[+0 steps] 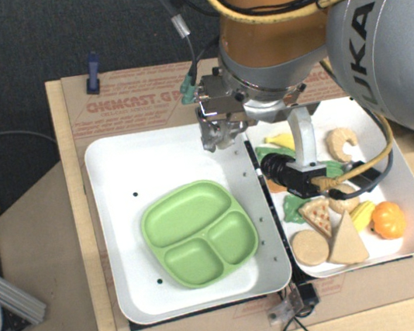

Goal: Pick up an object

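Camera view, nearest edge first: the right bin on the counter holds a heap of small toy foods. A tan wedge leans against a round tan disc, with an orange just beside them and a pizza slice touching behind. These look light and hard, probably slick plastic or wood. The wedge's flat faces would suit a pinch best; the orange is likely to roll out of a squeeze.

The left bin carries a green divided plate, lying flat and slightly turned. It seems stiff, light and not fragile, yet it is too wide to span, so the raised rim or a divider ridge is the place to take hold.

Farther back in the right bin rests a pale, bitten ring piece; its open curve offers a decent grip.

Beyond that, the claw hangs over the far right corner of the left bin, near the wall between the bins. Whether it is released or clenched I cannot tell, and nothing appears in it. Farthest lie a lettered cardboard sheet and a blue clip.
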Controlling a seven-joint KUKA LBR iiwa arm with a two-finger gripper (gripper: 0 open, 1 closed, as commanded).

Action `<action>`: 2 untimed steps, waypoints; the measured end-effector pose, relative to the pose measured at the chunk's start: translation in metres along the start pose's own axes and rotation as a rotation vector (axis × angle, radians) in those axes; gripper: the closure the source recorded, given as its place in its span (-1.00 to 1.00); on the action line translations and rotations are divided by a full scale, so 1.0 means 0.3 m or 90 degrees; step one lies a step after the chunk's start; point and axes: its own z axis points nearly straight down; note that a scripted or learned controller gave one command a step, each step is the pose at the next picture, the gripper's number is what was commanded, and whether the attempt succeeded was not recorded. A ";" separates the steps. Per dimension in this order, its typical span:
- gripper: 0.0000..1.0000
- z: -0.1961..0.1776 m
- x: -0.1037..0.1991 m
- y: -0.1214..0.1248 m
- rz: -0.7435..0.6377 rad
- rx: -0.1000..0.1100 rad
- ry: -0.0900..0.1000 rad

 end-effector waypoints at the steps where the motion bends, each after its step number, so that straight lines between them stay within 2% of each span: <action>1: 1.00 0.387 -0.193 -0.107 0.011 0.020 -0.007; 2: 1.00 -0.112 -0.293 -0.133 0.008 0.001 -0.003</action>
